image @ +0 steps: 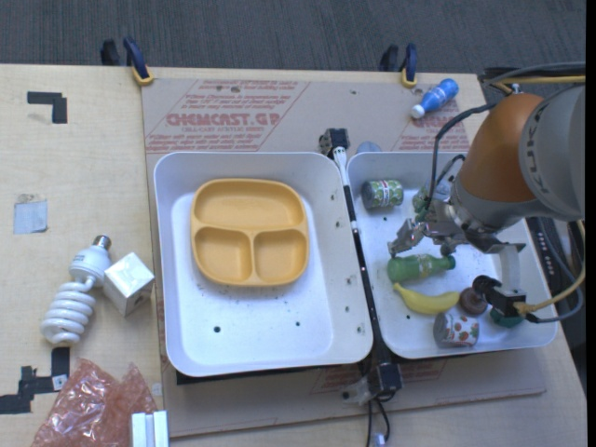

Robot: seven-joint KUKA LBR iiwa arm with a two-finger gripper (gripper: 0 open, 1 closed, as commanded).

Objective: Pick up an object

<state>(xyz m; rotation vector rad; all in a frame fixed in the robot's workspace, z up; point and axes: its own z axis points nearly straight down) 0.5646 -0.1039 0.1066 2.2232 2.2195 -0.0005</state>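
The green bottle [421, 266] lies on its side in the right bin [377, 329], its long axis running roughly from nine to three o'clock, cap end toward three. The pincer [410, 237] hangs just above and beside it at about eleven o'clock from the bottle's middle; its metal fingers look spread, with nothing seen between them, though the slant makes this a judgement. A short drop toward five o'clock would bring it over the bottle, and closing across the narrow width suits that axis. Room is tight: a banana [426, 299] lies just beside the bottle at six o'clock, and a printed can [456, 329] sits near at five. A small green can [383, 193] stands apart at twelve. The left bin [177, 277] holds a yellow divided tray [250, 231].
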